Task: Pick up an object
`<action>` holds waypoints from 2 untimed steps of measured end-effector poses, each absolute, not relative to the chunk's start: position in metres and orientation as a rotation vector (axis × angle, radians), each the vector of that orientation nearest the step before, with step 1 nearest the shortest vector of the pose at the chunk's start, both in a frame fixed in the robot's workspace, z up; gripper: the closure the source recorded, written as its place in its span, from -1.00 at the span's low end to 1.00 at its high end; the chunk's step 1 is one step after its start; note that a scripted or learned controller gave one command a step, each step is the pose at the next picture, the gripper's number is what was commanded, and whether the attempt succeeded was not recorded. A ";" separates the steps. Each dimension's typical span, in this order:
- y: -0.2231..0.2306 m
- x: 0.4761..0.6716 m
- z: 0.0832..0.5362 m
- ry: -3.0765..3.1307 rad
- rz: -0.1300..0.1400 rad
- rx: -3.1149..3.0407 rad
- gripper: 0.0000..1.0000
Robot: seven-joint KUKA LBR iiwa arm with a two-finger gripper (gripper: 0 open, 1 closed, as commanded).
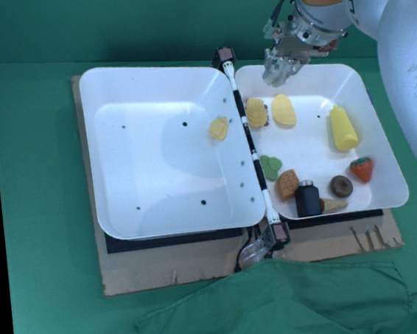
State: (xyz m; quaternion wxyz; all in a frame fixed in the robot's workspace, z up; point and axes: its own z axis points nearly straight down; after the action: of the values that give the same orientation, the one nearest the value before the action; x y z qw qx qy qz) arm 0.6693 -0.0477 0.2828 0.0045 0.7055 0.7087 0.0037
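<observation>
Gripper (281, 72), its open-or-closed state not discernible and nothing visibly in it, hangs over the far left corner of the right bin (383, 133), near the rim. Below it lie a yellow cookie (256, 111) against the divider (247, 132) and a yellow oval piece (283, 109) beside it. Farther toward the near edge: bottle (342, 128), strawberry (362, 169), green leaf (271, 166), waffle (287, 184), black jar (307, 199), doughnut (341, 186). The left bin (148, 87) holds one small yellow item (219, 129), leaving broad open floor. Arm lettering is partly cut off and unreadable.
</observation>
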 end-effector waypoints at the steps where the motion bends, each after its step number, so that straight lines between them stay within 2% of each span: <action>1: -0.045 0.579 0.297 2.219 -0.005 2.230 1.00; 2: -0.116 0.535 0.300 2.208 -0.007 2.236 1.00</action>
State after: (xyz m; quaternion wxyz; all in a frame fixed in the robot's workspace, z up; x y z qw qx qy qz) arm 0.5346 -0.1158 0.3004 -0.0005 0.7114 0.7028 -0.0024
